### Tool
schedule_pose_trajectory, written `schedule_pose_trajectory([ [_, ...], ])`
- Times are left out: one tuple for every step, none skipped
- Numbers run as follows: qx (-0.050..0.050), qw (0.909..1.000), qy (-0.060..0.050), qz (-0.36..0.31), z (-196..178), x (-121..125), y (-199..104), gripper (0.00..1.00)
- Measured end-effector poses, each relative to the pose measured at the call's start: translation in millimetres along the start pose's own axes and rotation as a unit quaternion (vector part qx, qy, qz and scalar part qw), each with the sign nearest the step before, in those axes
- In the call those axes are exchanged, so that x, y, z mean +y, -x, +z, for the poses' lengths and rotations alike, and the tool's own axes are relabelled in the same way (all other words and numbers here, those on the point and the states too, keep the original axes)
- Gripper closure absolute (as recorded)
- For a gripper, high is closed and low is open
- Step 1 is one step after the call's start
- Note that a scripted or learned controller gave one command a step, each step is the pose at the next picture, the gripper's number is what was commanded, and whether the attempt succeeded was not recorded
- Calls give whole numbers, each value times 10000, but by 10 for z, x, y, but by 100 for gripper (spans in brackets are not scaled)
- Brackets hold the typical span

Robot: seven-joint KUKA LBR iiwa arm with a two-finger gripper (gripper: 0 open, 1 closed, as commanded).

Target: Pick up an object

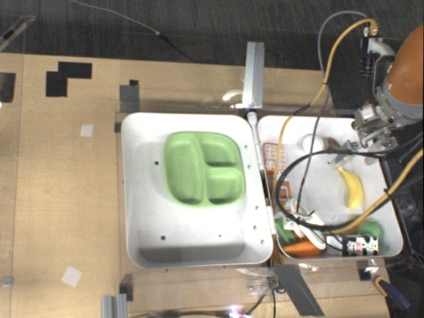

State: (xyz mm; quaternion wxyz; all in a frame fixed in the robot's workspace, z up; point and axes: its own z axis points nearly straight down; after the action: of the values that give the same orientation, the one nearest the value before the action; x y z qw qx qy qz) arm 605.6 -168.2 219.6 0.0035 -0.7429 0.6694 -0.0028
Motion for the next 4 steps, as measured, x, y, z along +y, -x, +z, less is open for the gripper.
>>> schedule_pose_trajectory([
  [17, 9998, -32, -189, 1195, 436, -97, 0],
  [36, 9930, -84, -1181, 1255, 1143, -208, 0],
  [55, 9795, -116, -2012, 1250, 1112, -143, 0],
  [56, 9630, -85, -2691, 1253, 1123, -136, 0],
])
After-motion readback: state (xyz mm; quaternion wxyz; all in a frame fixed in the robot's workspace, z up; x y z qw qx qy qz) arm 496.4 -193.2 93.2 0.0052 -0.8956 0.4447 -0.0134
